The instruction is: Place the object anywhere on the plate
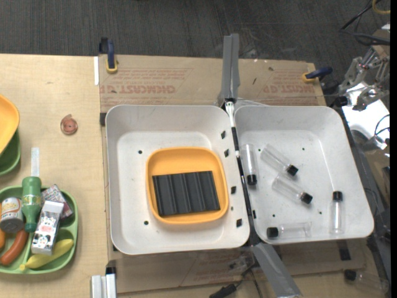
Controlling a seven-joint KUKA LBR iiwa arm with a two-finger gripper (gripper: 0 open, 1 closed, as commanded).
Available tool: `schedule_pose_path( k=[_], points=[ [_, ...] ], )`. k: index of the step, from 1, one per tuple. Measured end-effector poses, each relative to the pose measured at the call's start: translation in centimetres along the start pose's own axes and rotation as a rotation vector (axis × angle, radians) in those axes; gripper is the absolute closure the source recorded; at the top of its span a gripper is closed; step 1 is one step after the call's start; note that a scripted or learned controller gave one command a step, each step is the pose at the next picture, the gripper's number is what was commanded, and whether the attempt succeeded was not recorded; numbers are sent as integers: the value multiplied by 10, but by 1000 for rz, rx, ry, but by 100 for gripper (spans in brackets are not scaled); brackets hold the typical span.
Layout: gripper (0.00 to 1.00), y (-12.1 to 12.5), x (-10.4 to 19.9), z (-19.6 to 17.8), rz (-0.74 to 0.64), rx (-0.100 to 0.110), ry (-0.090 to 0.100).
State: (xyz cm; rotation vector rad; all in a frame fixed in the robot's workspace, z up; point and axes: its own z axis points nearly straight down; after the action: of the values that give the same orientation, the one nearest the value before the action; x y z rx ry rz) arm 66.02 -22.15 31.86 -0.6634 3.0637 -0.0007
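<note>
five clear vials lie loose in right bin, black caps pointing all ways. orange plate with dark ribbed insert sits mid left bin. arm parts at bench's right edge; gripper state: cannot tell. risk: round slick vials roll or slip from pinch; one lies against bin's inner wall, hard to reach. vials well apart from arm.

Yellow bowl cut off at left edge, green tray partly cropped, its labels unreadable
</note>
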Motion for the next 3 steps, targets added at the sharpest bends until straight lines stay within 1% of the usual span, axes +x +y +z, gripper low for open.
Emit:
schedule_pose_path(
  k=[1,2,3],
  points=[
    [100,0,0,-63,-262,-1,0],
    [100,0,-1,-123,-572,-2,0],
    [100,56,118,-57,-728,-6,3]
  ],
)
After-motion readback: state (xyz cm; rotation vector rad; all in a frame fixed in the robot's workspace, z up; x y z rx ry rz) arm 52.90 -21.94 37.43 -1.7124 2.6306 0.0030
